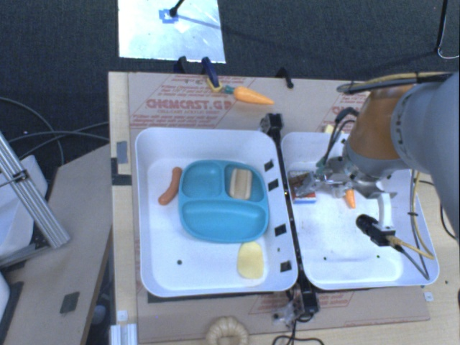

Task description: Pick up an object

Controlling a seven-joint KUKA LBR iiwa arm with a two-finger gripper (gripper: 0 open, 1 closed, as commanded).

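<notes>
The pincer (310,185) is low in the right bin (345,268), reaching for a small object; I cannot tell its state. Next: close, then lift.

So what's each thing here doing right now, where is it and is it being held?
Blue plate: flat in the left bin.
Bread piece: in the plate's upper right compartment.
Sausage: loose, left of the plate.
Yellow piece: loose, below the plate.
Carrot: on the board behind the bins.
Gripper: low in the right bin.

One overhead camera looks down slantwise on both bins (215,139).
</notes>
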